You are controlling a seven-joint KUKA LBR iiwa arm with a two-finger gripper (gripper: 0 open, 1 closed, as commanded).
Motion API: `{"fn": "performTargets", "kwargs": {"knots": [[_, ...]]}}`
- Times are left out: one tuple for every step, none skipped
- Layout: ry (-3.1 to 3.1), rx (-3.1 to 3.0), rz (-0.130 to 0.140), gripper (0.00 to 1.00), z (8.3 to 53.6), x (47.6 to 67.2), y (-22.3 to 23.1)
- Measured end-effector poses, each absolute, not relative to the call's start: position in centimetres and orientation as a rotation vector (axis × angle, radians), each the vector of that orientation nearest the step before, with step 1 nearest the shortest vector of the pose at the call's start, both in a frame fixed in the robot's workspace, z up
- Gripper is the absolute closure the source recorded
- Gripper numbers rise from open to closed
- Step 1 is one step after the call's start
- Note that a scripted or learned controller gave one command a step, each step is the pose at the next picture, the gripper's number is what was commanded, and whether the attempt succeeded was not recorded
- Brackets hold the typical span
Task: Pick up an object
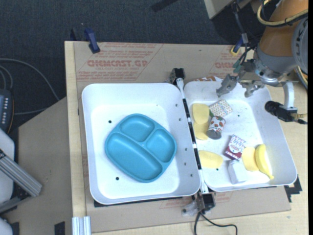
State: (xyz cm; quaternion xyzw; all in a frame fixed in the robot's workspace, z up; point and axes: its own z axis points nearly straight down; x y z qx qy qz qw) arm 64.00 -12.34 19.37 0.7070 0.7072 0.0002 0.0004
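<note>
My gripper (238, 88) hangs over the back part of the right bin (286, 153), its two fingers (226, 86) spread open with nothing between them. Just below it lies a small checkered box (221, 106), touching a tipped can (215, 127). A pale yellow piece (199, 114) lies left of the can. Further forward are a red and white packet (235, 147), a banana (264, 161), another yellow piece (210, 159) and a grey-white block (236, 173).
The left bin (93, 106) holds a blue divided plate (140, 147). A black hinge strip (190, 126) runs between the two bins. A blue clamp (91, 39) sits at the bench's back left corner. Cables trail near the arm at upper right.
</note>
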Motion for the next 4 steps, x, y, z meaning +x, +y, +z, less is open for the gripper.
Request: {"fn": "performTargets", "kwargs": {"knots": [[2.223, 2.223, -0.002, 0.0, 16.1, 60.9, -10.3], [2.222, 2.222, -0.001, 0.0, 8.5, 59.7, -9.6], [2.22, 2.223, 0.001, 1.0, 9.5, 59.8, -9.6], [2.223, 2.22, 0.001, 1.0, 18.5, 58.4, -3.6]]}}
